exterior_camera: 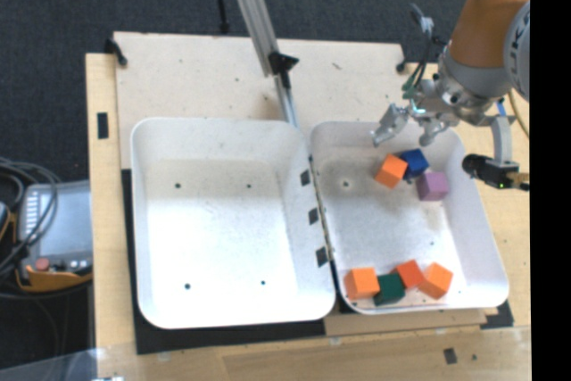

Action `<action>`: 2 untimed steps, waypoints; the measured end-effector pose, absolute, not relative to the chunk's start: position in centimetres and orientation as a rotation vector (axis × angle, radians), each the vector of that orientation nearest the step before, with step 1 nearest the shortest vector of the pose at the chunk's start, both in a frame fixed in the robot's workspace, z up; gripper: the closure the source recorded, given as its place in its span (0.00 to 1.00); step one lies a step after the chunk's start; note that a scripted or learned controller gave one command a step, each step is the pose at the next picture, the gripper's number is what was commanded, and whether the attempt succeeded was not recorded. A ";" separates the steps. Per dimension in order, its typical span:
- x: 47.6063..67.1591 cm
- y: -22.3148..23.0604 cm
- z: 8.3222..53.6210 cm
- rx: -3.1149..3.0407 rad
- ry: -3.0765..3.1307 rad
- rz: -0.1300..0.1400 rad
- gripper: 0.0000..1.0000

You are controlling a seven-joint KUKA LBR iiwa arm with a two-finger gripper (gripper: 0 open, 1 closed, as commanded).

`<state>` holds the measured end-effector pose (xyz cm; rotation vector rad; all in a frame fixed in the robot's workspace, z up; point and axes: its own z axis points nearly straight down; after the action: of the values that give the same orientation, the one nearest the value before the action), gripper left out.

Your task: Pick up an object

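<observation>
Right white bin (473,236) holds coloured blocks (412,169); above them hangs the hand (409,131), fingers apart.

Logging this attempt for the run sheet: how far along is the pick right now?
Done: the gripper is over the right bin, fingers spread, above the orange block and blue block. In hand: nothing sits between the fingers. Left: descend, close on a block, lift it.
</observation>
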<state>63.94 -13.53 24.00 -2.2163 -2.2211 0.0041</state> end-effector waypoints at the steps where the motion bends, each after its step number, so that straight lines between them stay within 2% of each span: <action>1: 64.0 -13.5 24.3 -2.218 -2.226 0.000 0.00; 2: 64.0 -13.1 18.2 -2.216 -2.223 0.007 0.00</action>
<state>64.00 -13.07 18.17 -2.2163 -2.2233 0.0070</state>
